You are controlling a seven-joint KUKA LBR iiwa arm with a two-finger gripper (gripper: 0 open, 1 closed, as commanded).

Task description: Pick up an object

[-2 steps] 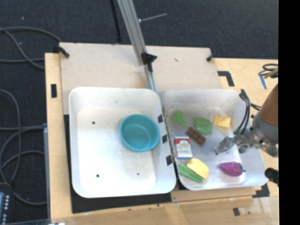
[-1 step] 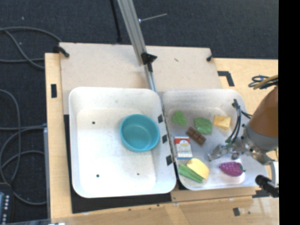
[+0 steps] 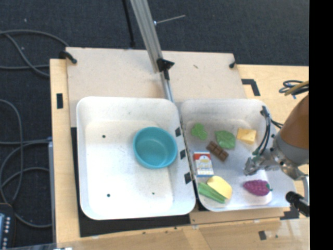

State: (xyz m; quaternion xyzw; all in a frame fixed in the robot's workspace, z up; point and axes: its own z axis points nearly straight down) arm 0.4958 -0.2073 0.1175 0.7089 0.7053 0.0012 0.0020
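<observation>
One candidate lies nearest the gripper: the purple grapes, just below and slightly right of it in the right bin, long axis roughly left-right; no contact evident. Finger state cannot be told; the tool head appears blurred.

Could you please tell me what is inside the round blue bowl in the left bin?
The round blue bowl in the left white bin shows just its bare blue inside. The bin floor beneath it is covered.
</observation>
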